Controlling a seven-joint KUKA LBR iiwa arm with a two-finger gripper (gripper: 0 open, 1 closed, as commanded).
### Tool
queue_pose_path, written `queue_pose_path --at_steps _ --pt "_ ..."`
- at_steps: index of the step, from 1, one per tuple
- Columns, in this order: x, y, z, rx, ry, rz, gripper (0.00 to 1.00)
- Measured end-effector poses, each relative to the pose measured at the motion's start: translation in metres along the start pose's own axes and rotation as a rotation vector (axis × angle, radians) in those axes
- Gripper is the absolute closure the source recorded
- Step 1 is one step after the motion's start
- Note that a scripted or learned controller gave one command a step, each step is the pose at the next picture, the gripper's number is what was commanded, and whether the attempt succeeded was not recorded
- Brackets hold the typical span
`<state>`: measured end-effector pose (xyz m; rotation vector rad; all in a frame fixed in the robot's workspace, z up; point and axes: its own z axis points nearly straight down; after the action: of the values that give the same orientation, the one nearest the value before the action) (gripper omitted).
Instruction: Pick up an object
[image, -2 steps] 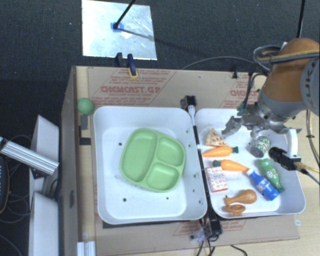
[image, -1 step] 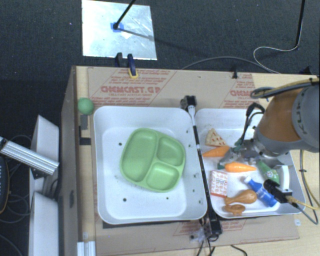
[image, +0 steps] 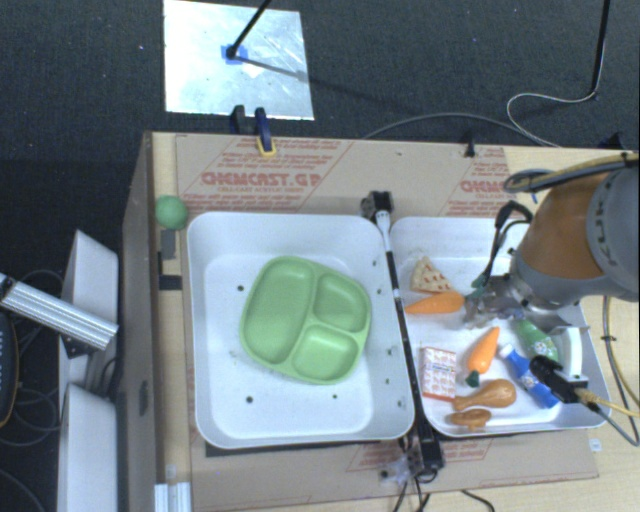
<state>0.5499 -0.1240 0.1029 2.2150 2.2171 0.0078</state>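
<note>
The right bin (image: 452, 232) holds several toy foods. An orange carrot (image: 435, 304) lies near its left wall, with a tan pizza slice (image: 429, 274) just behind it. A second carrot (image: 482, 352) lies tilted in the middle, beside a red-and-white card (image: 438, 372). A brown drumstick (image: 484, 398) rests at the front. Green and blue pieces (image: 532, 350) lie to the right. My gripper (image: 484, 303) hangs low over the bin, just right of the first carrot's tip, under the grey arm with its orange band (image: 560, 240).
The left bin (image: 220, 410) carries a green divided plate (image: 306, 318). A green ball (image: 170, 211) sits on the bench corner outside the left bin. Cables trail along the bench's right and back edges.
</note>
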Motion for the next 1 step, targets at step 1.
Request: queue_pose_path --at_steps 1 --pt "0.0 -0.0001 0.0001 0.001 0.0 0.0 0.0"
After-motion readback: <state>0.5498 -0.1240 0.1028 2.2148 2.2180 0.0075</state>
